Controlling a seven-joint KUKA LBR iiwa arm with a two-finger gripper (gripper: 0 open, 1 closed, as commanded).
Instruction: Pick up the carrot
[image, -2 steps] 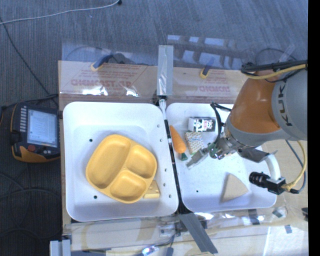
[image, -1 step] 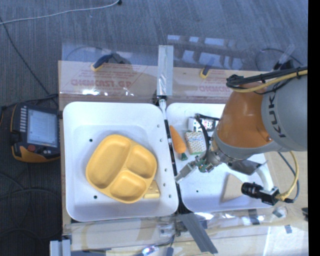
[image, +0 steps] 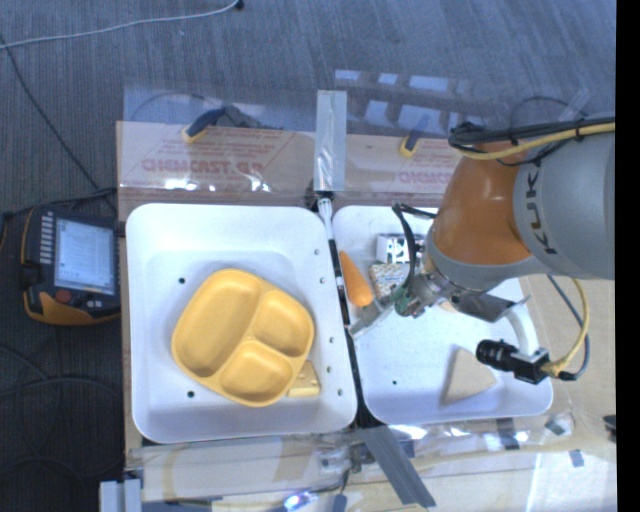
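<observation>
The orange carrot (image: 354, 280) lies in the right bin (image: 420, 405), close against its left wall and pointing toward the back. My gripper (image: 383, 306) hangs low over the bin just to the right of and slightly in front of the carrot, under the arm's orange band (image: 480, 215). Nothing of the carrot appears lifted; it rests on the bin floor. The wrist hides part of the bin behind the gripper.
A tan wedge (image: 467, 378) sits at the right bin's front right. A small patterned item (image: 386, 274) and a white piece (image: 392, 246) lie beside the carrot. The left bin (image: 150, 400) holds a yellow divided plate (image: 245, 335) and a small yellow block (image: 306, 380).
</observation>
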